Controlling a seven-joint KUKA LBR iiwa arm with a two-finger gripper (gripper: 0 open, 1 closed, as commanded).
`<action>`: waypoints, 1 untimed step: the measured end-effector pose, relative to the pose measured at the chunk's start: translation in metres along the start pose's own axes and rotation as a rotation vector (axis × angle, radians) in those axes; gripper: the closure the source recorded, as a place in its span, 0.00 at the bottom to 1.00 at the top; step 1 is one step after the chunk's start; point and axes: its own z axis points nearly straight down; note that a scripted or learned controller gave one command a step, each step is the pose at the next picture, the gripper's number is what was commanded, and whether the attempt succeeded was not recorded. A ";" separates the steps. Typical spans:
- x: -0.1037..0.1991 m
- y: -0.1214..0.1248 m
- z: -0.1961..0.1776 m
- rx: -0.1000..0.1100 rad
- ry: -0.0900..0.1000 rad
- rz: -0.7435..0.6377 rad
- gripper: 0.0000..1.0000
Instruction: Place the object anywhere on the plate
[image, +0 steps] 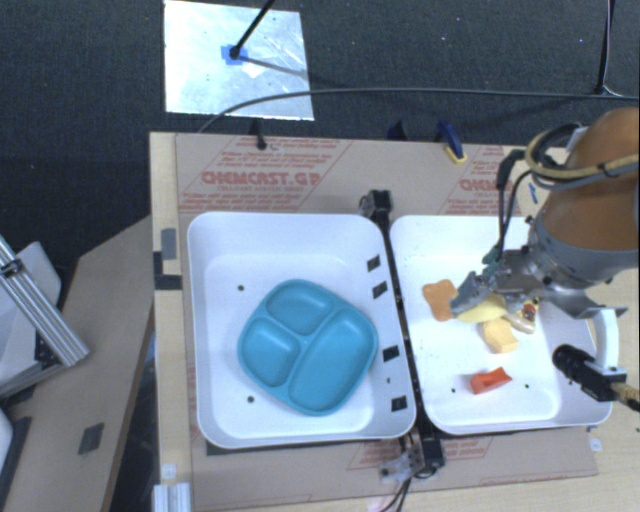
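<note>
Nearest us, the plate (308, 345) is sitting bare, nothing delivered. Beyond its right edge, the claw (470, 296) is hovering low over the yellow piece (497, 328); I cannot tell its grip. The whole job is remaining.

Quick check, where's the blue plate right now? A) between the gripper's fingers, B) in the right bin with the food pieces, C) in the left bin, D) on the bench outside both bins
C: the blue plate lies flat inside the left bin, while the gripper is over the right bin near the orange piece, the yellow piece and the red piece.
</note>
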 end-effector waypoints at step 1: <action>0.051 0.003 -0.003 0.001 0.000 0.002 1.00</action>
